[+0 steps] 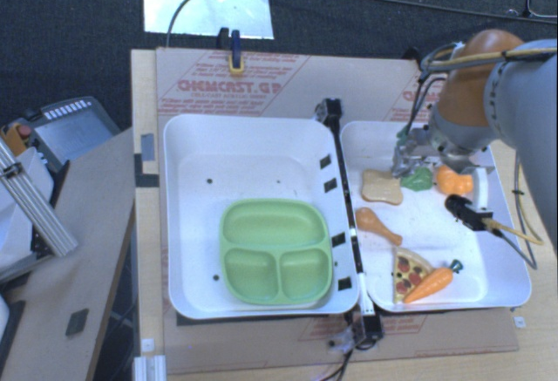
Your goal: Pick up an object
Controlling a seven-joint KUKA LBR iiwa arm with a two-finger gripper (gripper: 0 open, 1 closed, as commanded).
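Objects for picking lie in the right bin (501,288), on your right in the camera view. A tan slice of toast (381,187) sits near the bin's far left. Just right of it lies a green leaf (419,180), and beside that an orange piece (454,181). Nearer you, a drumstick (377,225) lies below the toast, and a pizza slice (408,271) touches a carrot (431,282) at the front. The gripper (406,163) hangs low over the leaf, just beside the toast; you cannot tell how it is set. The left bin (187,196) holds a green divided plate (276,251).
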